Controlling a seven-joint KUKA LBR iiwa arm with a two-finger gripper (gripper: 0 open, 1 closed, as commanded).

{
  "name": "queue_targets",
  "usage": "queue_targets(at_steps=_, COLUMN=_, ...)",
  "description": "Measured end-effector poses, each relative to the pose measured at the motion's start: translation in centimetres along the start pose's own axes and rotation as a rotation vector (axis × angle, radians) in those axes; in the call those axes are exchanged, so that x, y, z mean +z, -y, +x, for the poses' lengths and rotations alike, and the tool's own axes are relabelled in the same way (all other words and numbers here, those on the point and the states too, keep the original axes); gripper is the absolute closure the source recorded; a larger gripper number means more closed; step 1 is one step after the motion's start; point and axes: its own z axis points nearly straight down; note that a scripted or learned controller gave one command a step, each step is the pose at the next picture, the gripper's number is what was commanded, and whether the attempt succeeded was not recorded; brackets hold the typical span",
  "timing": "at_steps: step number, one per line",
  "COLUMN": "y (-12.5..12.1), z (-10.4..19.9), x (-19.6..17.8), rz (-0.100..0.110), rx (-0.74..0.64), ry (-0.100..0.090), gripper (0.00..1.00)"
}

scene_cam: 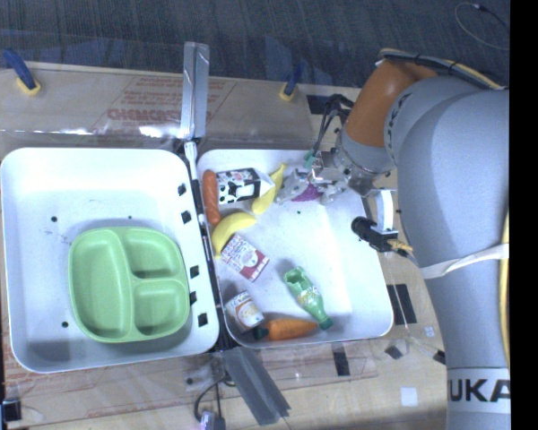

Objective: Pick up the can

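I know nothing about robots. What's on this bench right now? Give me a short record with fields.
left bin: holds a green divided tray
right bin: can, carrot, green bottle, banana, small red-and-white carton, black-and-white carton
can: near the front-left corner, beside the carrot
gripper: over the right bin's far end, away from the can
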Motion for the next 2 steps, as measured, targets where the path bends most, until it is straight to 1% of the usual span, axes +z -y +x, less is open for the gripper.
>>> queue_targets(at_steps=1, y=5.0, z=4.6, x=0.1, rz=0.0, rx=0.146, ry=-0.001, gripper=0.0)
queue_targets(at_steps=2, y=4.2, z=1.1, x=-4.0, rz=-0.003, rx=0.142, ry=-0.001, gripper=0.0)
